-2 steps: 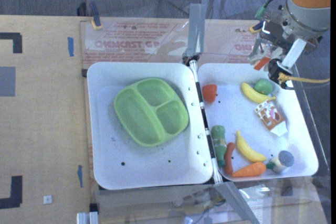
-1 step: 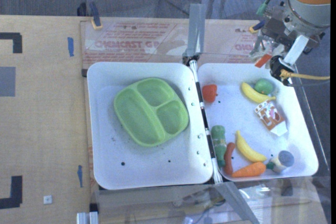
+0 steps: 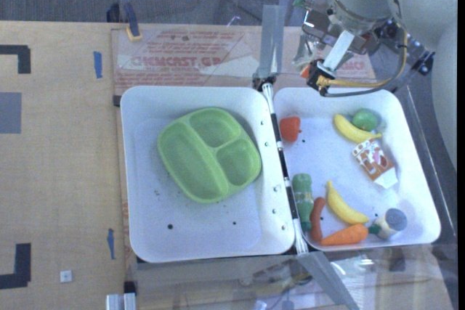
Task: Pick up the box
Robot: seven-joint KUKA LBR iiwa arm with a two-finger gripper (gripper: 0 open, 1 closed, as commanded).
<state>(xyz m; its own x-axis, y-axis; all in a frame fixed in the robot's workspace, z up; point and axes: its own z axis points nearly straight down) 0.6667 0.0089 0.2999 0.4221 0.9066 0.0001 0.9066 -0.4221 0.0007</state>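
Nearest the camera, an orange plastic carrot (image 3: 345,234) lies nearer than the box and toward the view's left of it, against the front wall of the right-hand shallow white bin (image 3: 323,156). A small grey-blue round piece (image 3: 395,217) sits just nearer than the box. A yellow toy banana (image 3: 343,205), a slim red chilli (image 3: 317,214) and a green bottle-shaped toy (image 3: 301,189) lie left of the box and slightly nearer. The small flat box (image 3: 374,160) lies in the right half of that bin, apart from its neighbours. It is white with orange-red print, turned at a slant, its plain white end pointing toward the near right. Just beyond it are a second yellow banana (image 3: 352,128) and a round green fruit (image 3: 365,119), and further left a red tomato-like toy (image 3: 290,128). Well left of the box, a light green divided plastic plate (image 3: 211,154) rests in the left white bin (image 3: 145,214). My pincer (image 3: 316,47) hangs beyond the box, above the bin's far rim, well apart from it. I cannot tell how far open it is, and I see nothing in it.
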